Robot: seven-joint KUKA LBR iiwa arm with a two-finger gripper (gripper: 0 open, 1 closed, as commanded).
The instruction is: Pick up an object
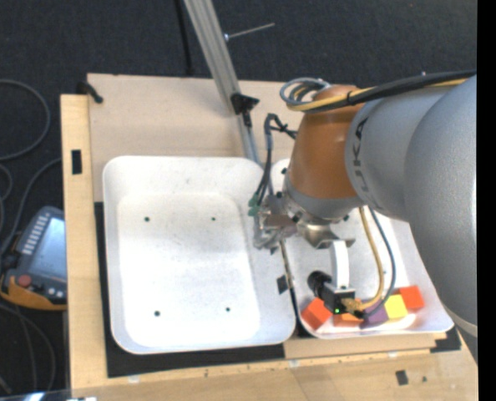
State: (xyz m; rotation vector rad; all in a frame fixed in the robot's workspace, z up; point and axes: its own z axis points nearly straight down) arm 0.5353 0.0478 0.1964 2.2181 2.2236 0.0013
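A pale wooden bench (160,115) is set on dark carpet (81,23), where cables (14,140) and a teach pendant (41,257) lie at the left. The right bin (427,322) is overhung by the arm (415,165). Whether the gripper (316,234) is open or closed cannot be told. An orange block (316,313) and a purple block (396,310) are seen at that bin's lower edge.

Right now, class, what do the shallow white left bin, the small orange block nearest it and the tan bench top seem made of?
Shallow white left bin: probably moulded plastic, matte; rounded corners, smooth walls.
Small orange block: plastic or painted wood, unclear; even, bright colour.
Tan bench top: likely wood board; dull, pale brown surface.
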